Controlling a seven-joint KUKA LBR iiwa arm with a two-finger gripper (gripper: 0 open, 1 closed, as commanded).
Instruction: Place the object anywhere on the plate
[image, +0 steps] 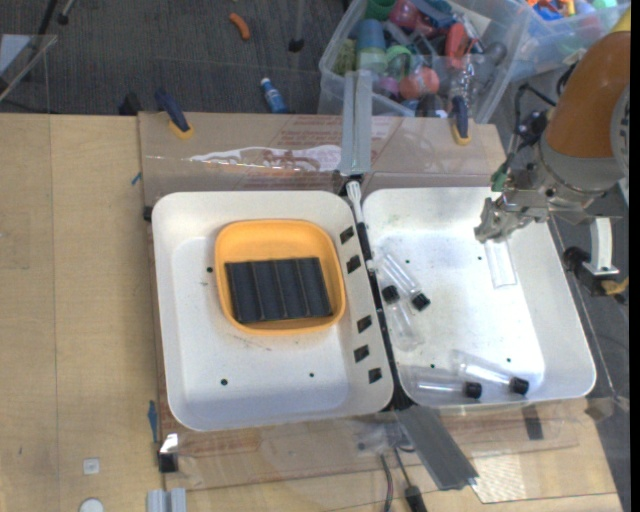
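Orange plate (280, 240) carries a black ridged block (278, 290); gripper (497, 222) holds a clear tube (500, 266) above the right bin (570, 330)

Robotics lab or test cell, not home. Evidence: plywood tabletop (60, 300) carrying two shallow white bins (190, 395) butted together, black clips (362, 323) along shared seam; industrial arm (600, 100), grey with orange band, just above gripper (497, 225); clear tub of mixed colourful test objects (430, 50) on grey carpet (150, 45) beyond gripper; cables (395, 485) and clamps (175, 118) at bench edges.
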